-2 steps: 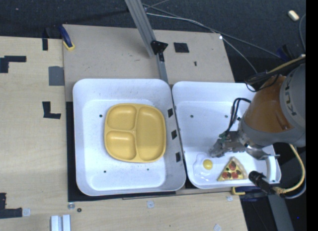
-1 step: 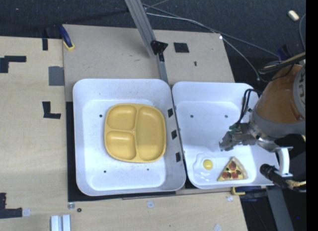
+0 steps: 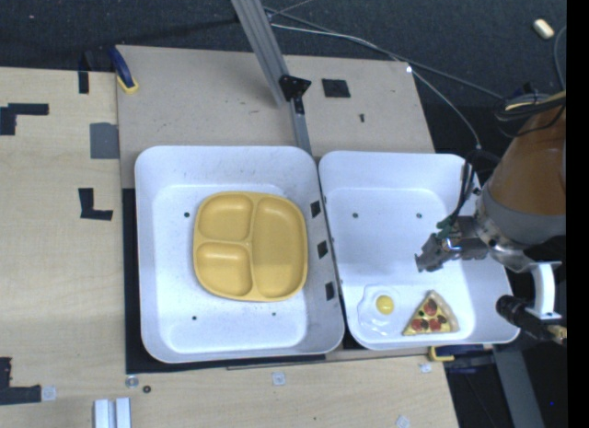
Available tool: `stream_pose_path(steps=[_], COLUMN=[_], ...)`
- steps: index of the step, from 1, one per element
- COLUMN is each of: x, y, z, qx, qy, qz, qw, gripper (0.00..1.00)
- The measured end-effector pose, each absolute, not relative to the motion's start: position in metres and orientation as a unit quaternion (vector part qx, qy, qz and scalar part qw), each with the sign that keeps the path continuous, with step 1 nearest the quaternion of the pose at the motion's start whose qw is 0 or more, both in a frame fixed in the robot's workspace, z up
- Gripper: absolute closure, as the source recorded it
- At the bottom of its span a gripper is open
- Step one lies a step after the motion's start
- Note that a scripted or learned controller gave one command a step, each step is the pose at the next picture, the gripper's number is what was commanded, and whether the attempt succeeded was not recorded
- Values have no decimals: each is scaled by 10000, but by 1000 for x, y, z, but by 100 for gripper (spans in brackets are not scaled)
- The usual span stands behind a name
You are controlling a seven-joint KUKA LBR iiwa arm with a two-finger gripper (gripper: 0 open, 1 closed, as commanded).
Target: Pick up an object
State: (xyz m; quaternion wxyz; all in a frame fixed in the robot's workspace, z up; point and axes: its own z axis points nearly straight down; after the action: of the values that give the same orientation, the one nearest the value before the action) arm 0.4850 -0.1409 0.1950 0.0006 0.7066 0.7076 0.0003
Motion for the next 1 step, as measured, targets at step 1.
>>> stream_pose_path(steps=[1], x=[485], y=[-140], z=[211], qx=[7067], qy=[7075], qz=[-1], qw=[-4], gripper=[100])
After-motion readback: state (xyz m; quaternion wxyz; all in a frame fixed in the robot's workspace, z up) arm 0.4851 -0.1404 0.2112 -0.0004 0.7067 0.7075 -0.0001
